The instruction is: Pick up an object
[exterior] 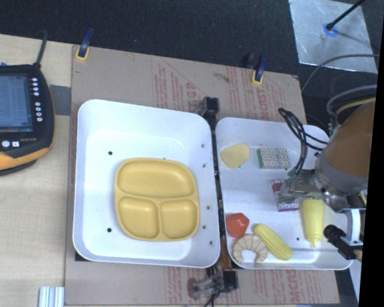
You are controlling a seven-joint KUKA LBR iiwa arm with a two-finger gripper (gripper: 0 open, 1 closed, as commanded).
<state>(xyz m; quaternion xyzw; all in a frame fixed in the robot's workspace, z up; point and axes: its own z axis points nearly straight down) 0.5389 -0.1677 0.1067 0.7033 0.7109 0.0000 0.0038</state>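
Note:
My gripper [286, 195] is low inside the right bin [274, 133], near its middle right, with the grey and orange arm [349, 153] above it. Close to its right lies a yellow squeeze bottle [312, 220]. A speckled green and white packet [274, 157] lies just behind the gripper, and a pale yellow chip-shaped piece [234, 155] sits further left. Along the bin's front lie a corn cob [272, 241], a shrimp [250, 249] and a red piece [237, 223]. Whatever is right under the gripper is hidden.
The left bin [100, 128] holds a yellow divided plate [156, 198]. A tablet with an orange case [11, 120] lies on the bench at far left. Clamps sit between the bins at the back [210, 106] and the front [210, 285].

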